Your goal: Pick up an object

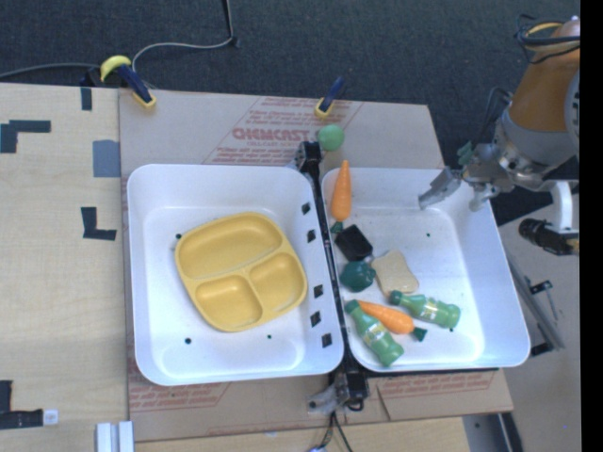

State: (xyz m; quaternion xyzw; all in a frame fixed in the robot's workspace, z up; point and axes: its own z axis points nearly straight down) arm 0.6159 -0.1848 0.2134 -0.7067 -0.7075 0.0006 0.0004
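Camera view looked down on the table (57, 281), where two white bins sat side by side. The left bin (155, 347) carried a yellow divided plate (241, 269) near its middle, tilted a little against the bin's edges. The right bin (490, 318) held the loose things. An orange carrot (341, 191) lay upright along the bin's left edge near its far left corner, and a green ball (331, 137) rested just beyond that corner on the cardboard. A black block (353, 242) lay below the carrot, with a dark green round piece (357, 275) just beside it and a tan slice (396, 272) touching that piece on its right. Nearer the front edge, a second carrot (386, 316) lay slantwise between two green bottles: one (427, 309) toward the middle, the other (377, 337) by the front left corner.

The arm reached in from the right, and the end effector (441, 192) hung over the far right part of the right bin, well apart from the objects. Nothing sat between its fingers; whether they were spread or closed could not be told.
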